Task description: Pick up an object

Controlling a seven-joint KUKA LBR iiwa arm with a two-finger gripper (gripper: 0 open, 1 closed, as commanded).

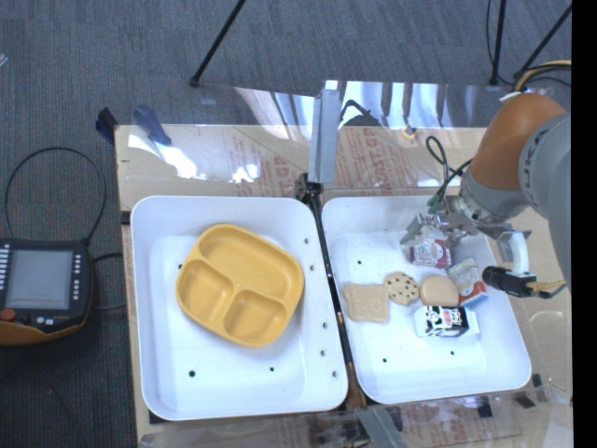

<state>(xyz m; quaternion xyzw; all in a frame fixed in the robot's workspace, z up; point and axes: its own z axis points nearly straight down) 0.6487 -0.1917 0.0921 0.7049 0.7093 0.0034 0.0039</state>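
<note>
The worktop is a brown board with a glossy film, filling the centre of the frame. Two shallow white plastic bins sit on it side by side. The left bin holds a yellow plastic three-compartment plate, lying flat and slightly rotated near the bin's centre. The right bin holds the small items.

The grey arm with its orange band enters from the upper right of the frame and reaches down over the upper right part of the right bin. The jaws sit directly over a crumpled red-and-white foil packet; how far they are open and whether they have hold of the packet cannot be told.

Below the packet, in the middle of the right bin, a row of items lies close together: a tan toast-shaped slice at left, a round brown chocolate-chip cookie touching it, and a tan bun-shaped piece. A black-and-white small carton lies on its side just below the bun.

A grey-and-orange handheld control pendant rests at the left edge of the frame, on the carpet.
</note>
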